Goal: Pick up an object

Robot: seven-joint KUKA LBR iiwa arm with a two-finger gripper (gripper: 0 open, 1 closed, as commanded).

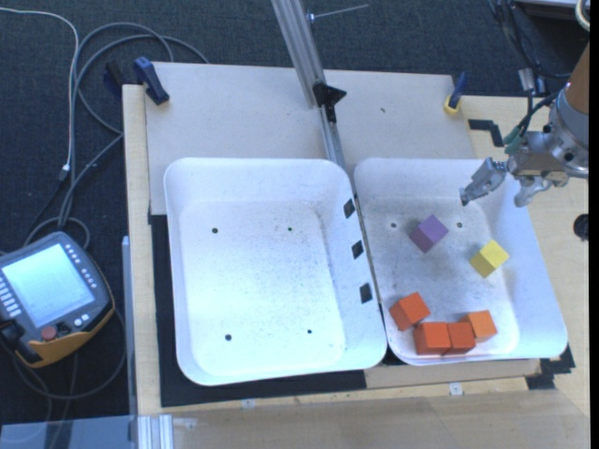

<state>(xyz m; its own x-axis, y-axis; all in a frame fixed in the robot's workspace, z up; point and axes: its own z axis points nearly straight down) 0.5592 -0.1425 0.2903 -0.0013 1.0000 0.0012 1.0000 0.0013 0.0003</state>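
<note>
In the right bin [533, 288] lie a purple block [430, 233], a yellow block [489, 258] and several orange blocks [445, 327] near its front edge. My gripper [501, 185] hangs over the bin's far right part, above and to the right of the purple block. Its two grey fingers [479, 182] are spread apart with nothing between them. It is open.
The left bin [187, 251] sits beside the right one, with black clips [357, 249] along the shared edge. A metal pole [299, 36] rises at the back centre. A teach pendant [51, 293] and cables lie on the floor at left.
</note>
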